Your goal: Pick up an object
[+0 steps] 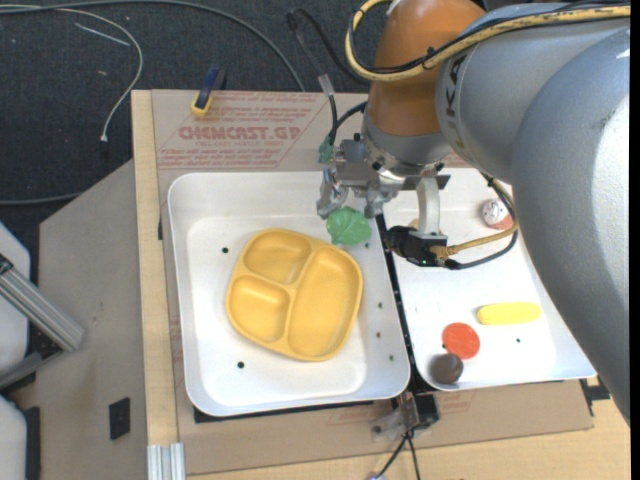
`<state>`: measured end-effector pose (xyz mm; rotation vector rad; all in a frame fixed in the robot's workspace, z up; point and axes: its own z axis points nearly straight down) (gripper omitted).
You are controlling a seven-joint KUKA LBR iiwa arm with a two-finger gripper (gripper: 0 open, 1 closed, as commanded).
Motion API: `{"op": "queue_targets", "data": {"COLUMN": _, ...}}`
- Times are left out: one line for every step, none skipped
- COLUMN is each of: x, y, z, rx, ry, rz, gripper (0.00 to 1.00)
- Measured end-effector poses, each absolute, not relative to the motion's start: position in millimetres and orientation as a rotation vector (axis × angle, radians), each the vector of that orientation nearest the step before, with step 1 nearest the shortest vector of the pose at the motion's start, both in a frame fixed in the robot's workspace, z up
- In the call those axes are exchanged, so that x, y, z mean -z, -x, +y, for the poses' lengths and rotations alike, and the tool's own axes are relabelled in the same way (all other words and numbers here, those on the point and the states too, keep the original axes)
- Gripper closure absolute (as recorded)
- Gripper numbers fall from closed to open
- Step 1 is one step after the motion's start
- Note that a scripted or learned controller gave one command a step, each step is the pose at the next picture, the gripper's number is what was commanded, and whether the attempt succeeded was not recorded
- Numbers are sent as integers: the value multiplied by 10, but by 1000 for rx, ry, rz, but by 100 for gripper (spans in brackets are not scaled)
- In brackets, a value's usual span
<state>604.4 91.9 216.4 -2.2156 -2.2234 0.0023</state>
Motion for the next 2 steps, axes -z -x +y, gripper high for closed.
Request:
{"op": "queue_targets", "data": {"x": -2163, "y": -6017, "z": 903, "rx": -3, "ry": 2219, "rz": -2220, "gripper": 100}}
{"op": "queue_targets", "data": {"x": -2163, "y": -6018, "z": 904, "rx": -3, "ry": 2219, "rz": -2221, "gripper": 0}}
